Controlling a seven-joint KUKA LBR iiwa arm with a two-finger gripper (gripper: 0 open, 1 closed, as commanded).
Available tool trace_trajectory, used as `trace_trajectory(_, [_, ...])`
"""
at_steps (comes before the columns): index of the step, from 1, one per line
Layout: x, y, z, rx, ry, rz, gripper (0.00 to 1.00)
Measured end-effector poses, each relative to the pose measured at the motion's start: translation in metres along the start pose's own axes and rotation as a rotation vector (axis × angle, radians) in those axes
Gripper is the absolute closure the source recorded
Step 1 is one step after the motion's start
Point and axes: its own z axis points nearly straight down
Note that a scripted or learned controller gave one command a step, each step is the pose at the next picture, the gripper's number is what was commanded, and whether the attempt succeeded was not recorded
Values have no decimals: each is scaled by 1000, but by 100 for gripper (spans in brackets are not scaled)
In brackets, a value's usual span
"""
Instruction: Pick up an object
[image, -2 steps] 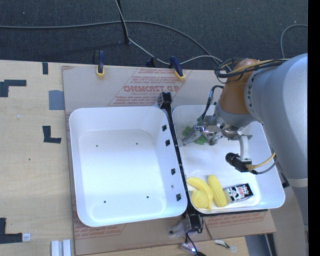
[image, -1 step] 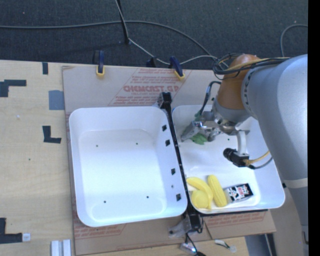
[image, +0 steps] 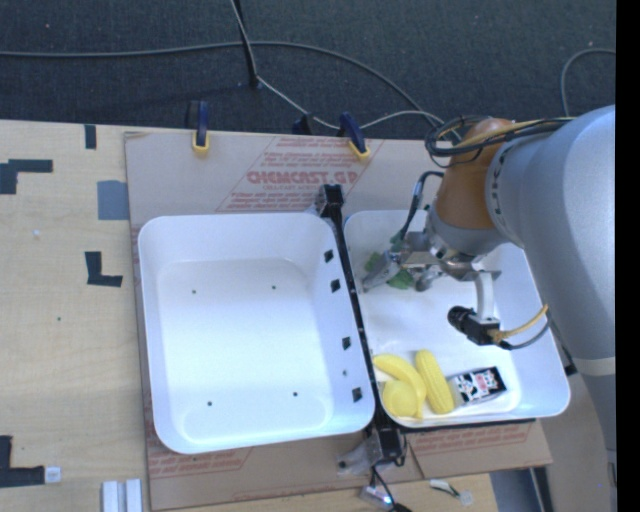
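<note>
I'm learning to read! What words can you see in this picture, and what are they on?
"CHEMCAST GP": red letters on the brown sheet under the bins, faint, so my best reading.
More red print on that sheet near the bottom edge: too blurred to read.
Small black-and-white packet in the right bin: print too small to read.

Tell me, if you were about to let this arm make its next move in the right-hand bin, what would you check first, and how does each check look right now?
1. Gripper is over the right bin: ok.
2. Something within reach below it: ok, a green object lies beside the fingertips.
3. Green object is between the fingers: cannot tell, the wrist blocks the view.
4. Other items lie apart from the gripper: ok, the yellow objects and the small black and white packet sit at the bin's near edge.
5. Nothing snags the yellow cable by the wrist: cannot tell.
</note>
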Motion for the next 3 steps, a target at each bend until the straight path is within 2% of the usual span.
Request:
trace_trajectory(1, [-40, 30, 0, 0, 0, 37, 0])
trace_trajectory(2, [-1, 1, 0, 1, 1, -2, 0])
trace_trajectory(3, [-11, 27, 1, 0, 0, -1, 0])
